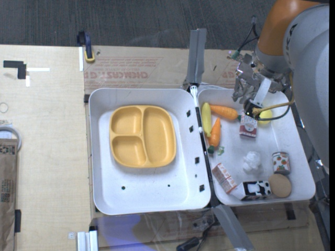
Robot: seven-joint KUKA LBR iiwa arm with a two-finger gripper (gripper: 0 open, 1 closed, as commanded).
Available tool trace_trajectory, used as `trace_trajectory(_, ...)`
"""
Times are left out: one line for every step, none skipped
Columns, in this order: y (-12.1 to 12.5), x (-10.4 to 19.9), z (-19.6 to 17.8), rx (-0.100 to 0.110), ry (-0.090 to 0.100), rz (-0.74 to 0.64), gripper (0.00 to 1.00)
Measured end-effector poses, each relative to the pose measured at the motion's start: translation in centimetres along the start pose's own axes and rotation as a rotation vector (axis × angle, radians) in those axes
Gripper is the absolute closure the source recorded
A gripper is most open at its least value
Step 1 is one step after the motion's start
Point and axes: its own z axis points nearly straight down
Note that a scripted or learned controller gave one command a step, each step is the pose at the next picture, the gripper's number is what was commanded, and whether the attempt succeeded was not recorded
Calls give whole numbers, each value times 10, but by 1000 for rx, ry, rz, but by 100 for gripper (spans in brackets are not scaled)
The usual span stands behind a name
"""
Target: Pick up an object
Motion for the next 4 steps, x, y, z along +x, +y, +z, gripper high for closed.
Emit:
trace_trajectory(-11,24,-74,-1,-1,-296,100)
trace_trajectory(-55,96,-74,1,-1,-444,100)
trace_trajectory(-90,156,-87,-1,0,-569,100)
trace_trajectory(-90,156,-87,-1,-1,-569,0)
